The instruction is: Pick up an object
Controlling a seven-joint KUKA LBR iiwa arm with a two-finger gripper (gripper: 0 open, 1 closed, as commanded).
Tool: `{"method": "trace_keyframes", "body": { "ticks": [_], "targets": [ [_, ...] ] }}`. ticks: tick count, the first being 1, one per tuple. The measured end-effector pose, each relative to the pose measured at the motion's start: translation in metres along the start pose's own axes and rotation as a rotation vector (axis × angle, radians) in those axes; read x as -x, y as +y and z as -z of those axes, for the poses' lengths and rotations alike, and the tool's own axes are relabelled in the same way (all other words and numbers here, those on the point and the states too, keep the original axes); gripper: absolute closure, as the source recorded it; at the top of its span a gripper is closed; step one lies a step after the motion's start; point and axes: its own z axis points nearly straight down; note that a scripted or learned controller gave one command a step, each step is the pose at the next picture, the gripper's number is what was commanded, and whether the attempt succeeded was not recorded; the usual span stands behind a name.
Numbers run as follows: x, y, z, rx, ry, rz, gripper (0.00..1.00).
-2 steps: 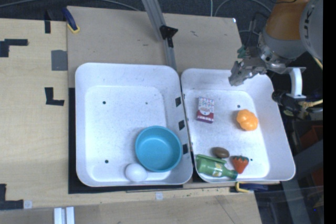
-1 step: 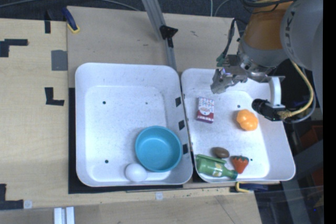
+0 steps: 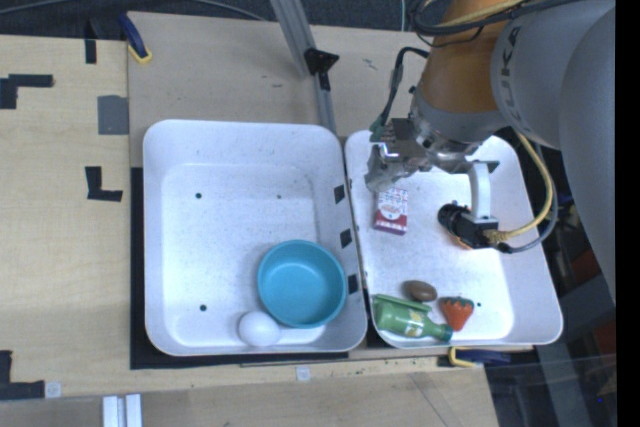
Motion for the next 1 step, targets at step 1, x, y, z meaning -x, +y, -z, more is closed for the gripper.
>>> {"method": "trace_keyframes", "body": {
  "ticks": [1],
  "targets": [
    [-0.0616, -0.005, -0.0047, 0.001, 0.0, 0.001, 1.0]
  ]
}}
